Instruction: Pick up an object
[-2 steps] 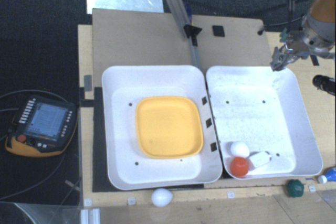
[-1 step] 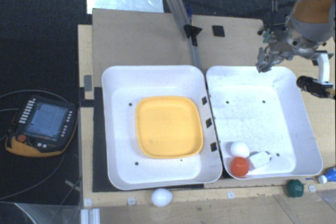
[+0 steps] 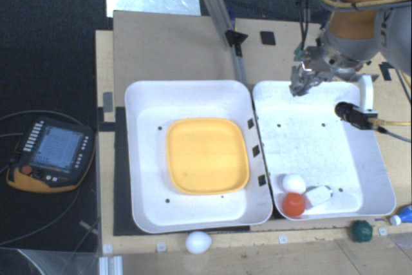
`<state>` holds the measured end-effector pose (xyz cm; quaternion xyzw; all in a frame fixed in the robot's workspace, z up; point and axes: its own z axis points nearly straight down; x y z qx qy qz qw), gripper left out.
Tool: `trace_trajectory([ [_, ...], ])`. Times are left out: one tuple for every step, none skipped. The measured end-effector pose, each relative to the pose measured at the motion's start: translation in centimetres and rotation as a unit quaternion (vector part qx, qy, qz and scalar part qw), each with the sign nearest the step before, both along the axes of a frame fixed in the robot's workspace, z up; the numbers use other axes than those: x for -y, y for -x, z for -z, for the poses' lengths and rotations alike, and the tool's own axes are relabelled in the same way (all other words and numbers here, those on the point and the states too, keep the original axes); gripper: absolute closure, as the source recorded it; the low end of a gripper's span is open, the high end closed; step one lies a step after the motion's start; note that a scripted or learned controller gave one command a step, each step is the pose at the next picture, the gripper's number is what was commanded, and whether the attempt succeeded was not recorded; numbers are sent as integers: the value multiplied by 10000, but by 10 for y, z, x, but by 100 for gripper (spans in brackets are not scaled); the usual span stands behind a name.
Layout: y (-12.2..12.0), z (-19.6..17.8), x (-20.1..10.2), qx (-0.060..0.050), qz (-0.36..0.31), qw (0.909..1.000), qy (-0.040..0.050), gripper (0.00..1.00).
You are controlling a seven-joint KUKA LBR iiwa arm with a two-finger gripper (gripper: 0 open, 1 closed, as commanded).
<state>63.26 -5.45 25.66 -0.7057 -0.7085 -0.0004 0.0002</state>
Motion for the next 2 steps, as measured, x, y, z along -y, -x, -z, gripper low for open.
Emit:
trace_trajectory([
  [7, 8, -62, 1, -8, 10000, -2, 100],
  [16, 23, -112, -2, 0, 10000, 0, 100],
])
